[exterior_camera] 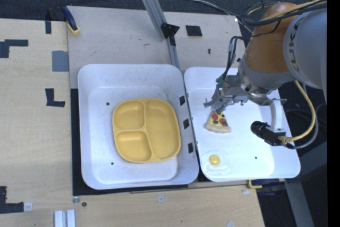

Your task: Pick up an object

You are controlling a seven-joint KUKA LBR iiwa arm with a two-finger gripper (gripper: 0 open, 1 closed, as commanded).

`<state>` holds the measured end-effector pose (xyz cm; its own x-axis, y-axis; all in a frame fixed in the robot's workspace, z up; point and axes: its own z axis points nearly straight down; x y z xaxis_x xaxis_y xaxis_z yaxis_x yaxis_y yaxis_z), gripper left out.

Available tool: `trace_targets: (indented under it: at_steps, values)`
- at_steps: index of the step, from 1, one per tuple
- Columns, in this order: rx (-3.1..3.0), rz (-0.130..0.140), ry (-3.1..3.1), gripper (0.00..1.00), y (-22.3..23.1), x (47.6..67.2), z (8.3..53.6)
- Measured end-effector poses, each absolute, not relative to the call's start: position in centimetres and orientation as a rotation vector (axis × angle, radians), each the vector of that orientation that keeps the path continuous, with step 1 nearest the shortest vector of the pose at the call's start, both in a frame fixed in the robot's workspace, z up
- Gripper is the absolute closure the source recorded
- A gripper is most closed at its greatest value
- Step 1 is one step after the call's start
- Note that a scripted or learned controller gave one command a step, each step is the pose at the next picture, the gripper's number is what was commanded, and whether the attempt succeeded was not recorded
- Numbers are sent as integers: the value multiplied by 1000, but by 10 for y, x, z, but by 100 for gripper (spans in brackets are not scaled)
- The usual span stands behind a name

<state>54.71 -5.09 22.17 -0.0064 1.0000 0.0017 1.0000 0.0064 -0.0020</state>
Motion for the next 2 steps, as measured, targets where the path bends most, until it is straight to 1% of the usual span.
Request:
trace_targets:
  at_steps: [1,2]
  values:
    - [-2212,0,-2228,100,3,554,231]
    - [-2212,1,-2228,100,65,550,229]
